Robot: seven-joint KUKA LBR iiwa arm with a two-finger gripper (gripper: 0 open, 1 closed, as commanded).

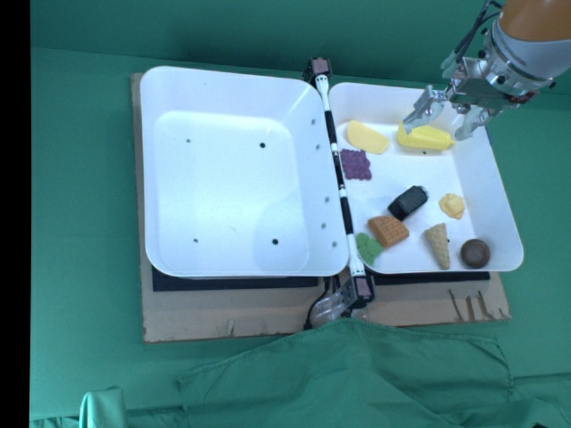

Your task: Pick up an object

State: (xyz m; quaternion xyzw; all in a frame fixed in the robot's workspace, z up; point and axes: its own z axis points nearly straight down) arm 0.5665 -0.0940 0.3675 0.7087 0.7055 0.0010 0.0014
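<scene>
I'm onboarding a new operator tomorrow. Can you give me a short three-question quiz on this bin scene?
1. True or false: all the loose items lie in the right bin.
2. Which item lies nearest the gripper? A) brown ball B) yellow block C) black object
3. Fill in: the purple item lies beside the ______ between the bins.

Key
1. True; the left bin shows bare white floor.
2. B; the open fingers hang spread over the yellow block, apart from it.
3. Divider.
</scene>
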